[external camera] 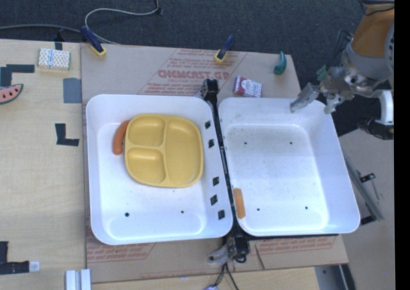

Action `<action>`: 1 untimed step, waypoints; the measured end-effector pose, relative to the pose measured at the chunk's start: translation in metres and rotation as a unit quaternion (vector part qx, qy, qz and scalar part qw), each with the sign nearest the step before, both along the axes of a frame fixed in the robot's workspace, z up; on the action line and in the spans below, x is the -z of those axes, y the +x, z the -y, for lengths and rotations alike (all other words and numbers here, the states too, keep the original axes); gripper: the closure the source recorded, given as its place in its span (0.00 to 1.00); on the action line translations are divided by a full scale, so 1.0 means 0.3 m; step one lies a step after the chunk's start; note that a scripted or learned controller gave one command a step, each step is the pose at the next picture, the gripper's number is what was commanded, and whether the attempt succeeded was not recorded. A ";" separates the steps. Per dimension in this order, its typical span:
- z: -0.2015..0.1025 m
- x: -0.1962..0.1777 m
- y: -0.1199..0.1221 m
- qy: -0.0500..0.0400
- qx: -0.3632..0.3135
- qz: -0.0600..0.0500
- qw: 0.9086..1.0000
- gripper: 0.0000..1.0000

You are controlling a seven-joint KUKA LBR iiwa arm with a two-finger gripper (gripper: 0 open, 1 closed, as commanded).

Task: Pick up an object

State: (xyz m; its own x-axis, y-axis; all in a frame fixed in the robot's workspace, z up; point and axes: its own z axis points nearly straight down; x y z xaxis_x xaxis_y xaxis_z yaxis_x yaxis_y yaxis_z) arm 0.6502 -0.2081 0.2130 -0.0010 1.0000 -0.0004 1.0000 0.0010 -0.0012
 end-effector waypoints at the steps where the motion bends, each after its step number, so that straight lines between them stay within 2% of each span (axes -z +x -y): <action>1: -0.132 0.227 0.058 0.000 0.000 -0.001 1.000 0.00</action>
